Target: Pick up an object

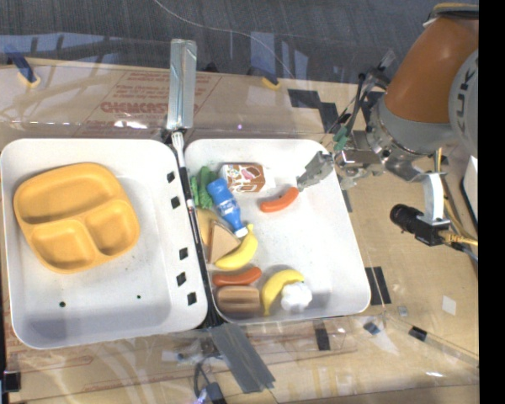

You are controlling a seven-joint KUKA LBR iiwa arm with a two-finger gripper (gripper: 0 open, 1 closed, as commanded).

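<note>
you see the fingers [313, 172] low over the upper right part of the right bin [337, 251], reaching in from the right edge; from this angle you cannot tell whether they are spread or pressed together, and nothing shows between them. just left of and below their tip lies a small red-orange sausage-shaped piece [279, 200] on the bin floor, close by, though you cannot tell whether it is touched.

further left in the same bin you find a small brown-and-white carton [243, 177], then a blue bottle with a white cap [225, 204] lying at a slant over a green item [204, 183] against the left wall. below these sit a tan wedge like a sandwich slice [220, 241], a yellow banana [241, 253], a red sausage [236, 277] and a brown bun-like piece [237, 300], packed along the left wall. a second banana [277, 285] curves beside a white round object [296, 296] near the bottom edge.

the left bin [84, 310] holds a yellow divided tray [74, 215] in its upper half. both bins rest side by side on the desk [421, 310]. behind the fingers you see the grey wrist and the orange band of the arm [425, 66] at upper right.
</note>
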